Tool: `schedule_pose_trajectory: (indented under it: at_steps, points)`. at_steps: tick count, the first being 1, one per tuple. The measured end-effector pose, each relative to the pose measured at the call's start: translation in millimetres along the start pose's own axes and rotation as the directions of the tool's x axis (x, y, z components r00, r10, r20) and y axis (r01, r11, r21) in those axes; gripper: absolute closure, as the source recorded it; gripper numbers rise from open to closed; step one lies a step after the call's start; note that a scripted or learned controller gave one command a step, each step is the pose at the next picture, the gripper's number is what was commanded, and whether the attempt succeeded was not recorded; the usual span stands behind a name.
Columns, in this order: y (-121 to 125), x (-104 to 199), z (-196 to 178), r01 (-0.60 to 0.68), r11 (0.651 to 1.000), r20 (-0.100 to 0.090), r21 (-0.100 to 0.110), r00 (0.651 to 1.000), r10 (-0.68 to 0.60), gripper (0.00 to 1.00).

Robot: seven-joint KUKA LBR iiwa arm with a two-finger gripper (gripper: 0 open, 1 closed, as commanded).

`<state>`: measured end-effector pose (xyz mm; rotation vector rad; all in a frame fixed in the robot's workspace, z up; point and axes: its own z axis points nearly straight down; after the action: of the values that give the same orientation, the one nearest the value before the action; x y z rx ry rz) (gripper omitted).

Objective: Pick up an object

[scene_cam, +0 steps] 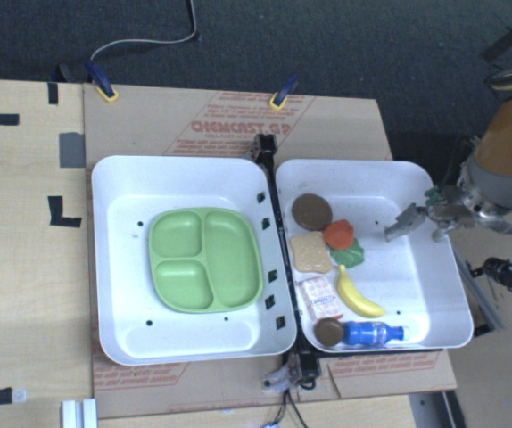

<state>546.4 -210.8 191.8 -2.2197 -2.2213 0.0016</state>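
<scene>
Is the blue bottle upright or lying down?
Lying down: the blue bottle rests on its side along the right bin's near wall.

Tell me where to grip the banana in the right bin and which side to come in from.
Grip the banana across its middle, coming straight down from above, with the gripper turned to close across its narrow width. It lies flat and curved, running diagonally. Its upper end sits near the green toy and its lower end near the blue bottle, so the midsection likely offers the most room.
</scene>
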Motion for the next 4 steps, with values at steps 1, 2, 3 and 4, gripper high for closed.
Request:
schedule_pose_trajectory:
  at_steps: [1, 2, 3, 4]
  points:
    - [1, 50, 105, 0.001, 1.0, 0.0, -0.004, 1.0, -0.001, 0.0]
    - [38, 107, 105, 0.0, 1.0, 0.002, -0.006, 1.0, 0.0, 0.0]
    - [39, 106, 93, 0.001, 1.0, 0.003, -0.008, 1.0, -0.001, 1.0]
    - [39, 106, 93, 0.001, 1.0, 0.002, -0.008, 1.0, -0.001, 0.0]
